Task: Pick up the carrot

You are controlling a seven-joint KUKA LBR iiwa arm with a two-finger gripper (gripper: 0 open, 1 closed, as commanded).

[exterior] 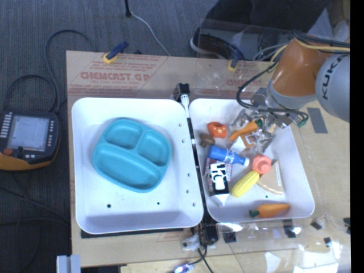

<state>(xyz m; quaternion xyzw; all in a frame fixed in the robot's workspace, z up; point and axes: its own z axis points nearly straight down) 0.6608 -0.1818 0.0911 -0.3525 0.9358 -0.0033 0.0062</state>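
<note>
Camera view: the grey arm (335, 84) reaches in from the right, its orange band above the far right corner of the right bin (304, 195). The claw (259, 124) hangs low over the far part of that bin, among a tangle of small things. Its tip is lost in the clutter, so I cannot tell whether it is spread or pressed together.

The carrot (270, 210) lies flat against the near wall of the right bin, its green end pointing left, well apart from the claw. Just beside the claw lies a slim orange piece (244, 131), tilted; it may be a second carrot, but the view is too poor to be sure.

Between them sit a yellow corn cob (244, 183), a pink round piece (261, 164) touching its upper end, a blue tube (226, 155), a black and white box (219, 178) and an orange round piece (216, 129).

The left bin (85, 209) holds a blue divided plate (132, 155). A handheld controller (25, 138) lies on the carpet to the left of the bench.
</note>
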